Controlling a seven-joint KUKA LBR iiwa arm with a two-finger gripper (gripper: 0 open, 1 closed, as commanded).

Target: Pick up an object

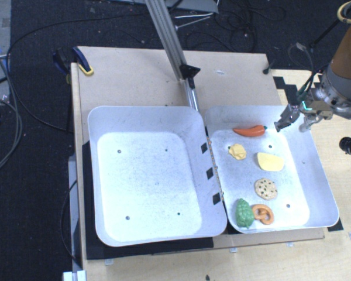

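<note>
The right bin [316, 174] holds a green piece [243, 212], pretzel [263, 213], cookie [265, 188], yellow wedge [270, 162] and red pepper [250, 131] — beyond its far-right rim hangs the gripper [296, 119], fingers spread, gripping nothing, arm reaching in from the right.

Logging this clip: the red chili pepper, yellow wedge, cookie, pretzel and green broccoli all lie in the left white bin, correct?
Not quite. The camera view shows the red chili pepper, yellow wedge, cookie, pretzel and green broccoli in the right white bin, not the left.
</note>
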